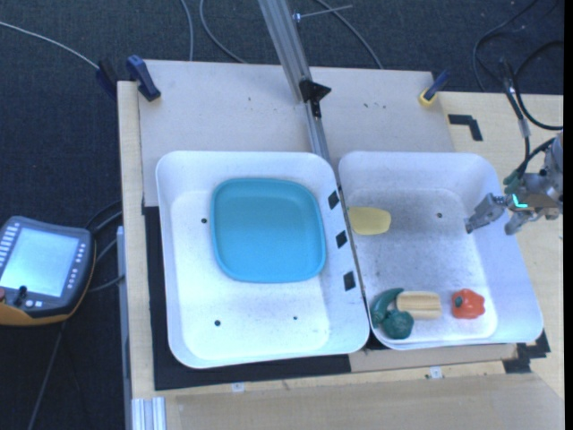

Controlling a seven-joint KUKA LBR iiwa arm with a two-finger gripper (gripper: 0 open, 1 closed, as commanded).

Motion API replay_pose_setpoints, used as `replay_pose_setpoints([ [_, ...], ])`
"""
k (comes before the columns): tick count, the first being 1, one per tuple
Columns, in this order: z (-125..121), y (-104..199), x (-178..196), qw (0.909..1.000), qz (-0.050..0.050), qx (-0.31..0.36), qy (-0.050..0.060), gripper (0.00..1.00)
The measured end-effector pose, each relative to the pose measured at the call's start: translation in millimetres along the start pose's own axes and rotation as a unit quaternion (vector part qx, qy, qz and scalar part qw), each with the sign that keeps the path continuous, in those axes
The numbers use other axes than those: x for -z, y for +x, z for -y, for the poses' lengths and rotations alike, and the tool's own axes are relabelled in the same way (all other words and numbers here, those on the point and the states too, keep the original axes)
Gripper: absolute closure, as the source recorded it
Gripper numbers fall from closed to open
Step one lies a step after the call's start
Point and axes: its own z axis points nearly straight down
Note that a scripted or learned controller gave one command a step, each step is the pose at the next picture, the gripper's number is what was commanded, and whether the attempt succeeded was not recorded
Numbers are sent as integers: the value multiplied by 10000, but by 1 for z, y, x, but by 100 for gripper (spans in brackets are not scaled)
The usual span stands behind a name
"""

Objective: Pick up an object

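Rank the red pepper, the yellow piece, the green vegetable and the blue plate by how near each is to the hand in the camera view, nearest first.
Measured from the hand at the right bin's right edge:
1. Red pepper, front right of the right bin.
2. Yellow piece, against that bin's left wall.
3. Green vegetable, that bin's front left corner; close to the yellow piece's rank.
4. Blue plate, in the left bin.

We see the right bin's point(501, 267) middle lying bare and open to reach. A yellow piece point(370, 220) sits against its left wall. Along its near edge a green vegetable point(391, 313), a tan block point(419, 305) and a red pepper point(466, 304) crowd together. In the left bin point(179, 240) a blue plate point(268, 229) takes the far half; the near half is free.
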Motion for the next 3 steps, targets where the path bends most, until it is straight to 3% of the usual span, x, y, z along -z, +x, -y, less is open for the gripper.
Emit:
replay_pose_setpoints([
  [1,0,0,0,10000,0,0,1,0],
  [3,2,6,-113,10000,-9,3,24,0],
])
